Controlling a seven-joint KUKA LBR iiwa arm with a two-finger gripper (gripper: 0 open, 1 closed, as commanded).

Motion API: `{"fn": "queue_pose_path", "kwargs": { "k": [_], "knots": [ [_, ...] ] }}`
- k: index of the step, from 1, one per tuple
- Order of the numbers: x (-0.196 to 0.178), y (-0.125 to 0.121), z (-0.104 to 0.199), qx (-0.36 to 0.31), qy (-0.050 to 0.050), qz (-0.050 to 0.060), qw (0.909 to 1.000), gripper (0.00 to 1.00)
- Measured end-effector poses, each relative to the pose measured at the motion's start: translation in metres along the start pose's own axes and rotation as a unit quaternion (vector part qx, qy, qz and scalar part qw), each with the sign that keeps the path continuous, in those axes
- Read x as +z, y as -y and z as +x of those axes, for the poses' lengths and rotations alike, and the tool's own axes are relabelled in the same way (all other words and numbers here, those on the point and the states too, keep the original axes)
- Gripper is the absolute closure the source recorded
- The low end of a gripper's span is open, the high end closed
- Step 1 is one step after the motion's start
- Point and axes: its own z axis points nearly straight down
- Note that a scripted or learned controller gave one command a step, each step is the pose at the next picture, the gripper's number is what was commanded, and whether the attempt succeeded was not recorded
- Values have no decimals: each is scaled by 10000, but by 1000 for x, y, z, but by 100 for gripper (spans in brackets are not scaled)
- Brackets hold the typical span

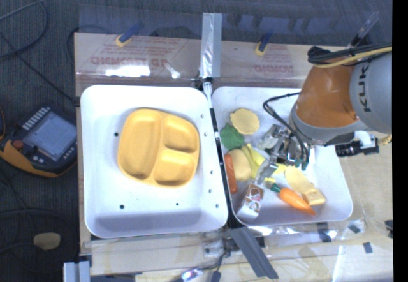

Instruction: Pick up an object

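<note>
Yellow divided tray (159, 146) in left bin (95, 166), well left of gripper (273, 161). Toy foods in right bin (338, 191): green piece (231, 137), carrot (296, 198) just below-right of gripper. Gripper low among foods; finger state: cannot tell.

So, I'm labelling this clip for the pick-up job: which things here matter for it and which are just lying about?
Matter:
hand
right bin
carrot
potato
green veg
carton

Lying about:
left bin
yellow tray
pendant on the floor
</note>
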Motion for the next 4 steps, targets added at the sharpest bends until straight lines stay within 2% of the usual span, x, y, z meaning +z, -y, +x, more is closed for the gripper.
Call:
{"fn": "queue_pose_path", "kwargs": {
  "k": [1,2,3,4],
  "knots": [
    [21,10,-34,2198,6,-16,9756,0],
    [11,8,-36,2189,24,-28,9757,100],
    [-73,-77,-24,2777,-21,8,9607,100],
    [-72,-133,-71,2877,-20,18,9577,100]
  ]
}}
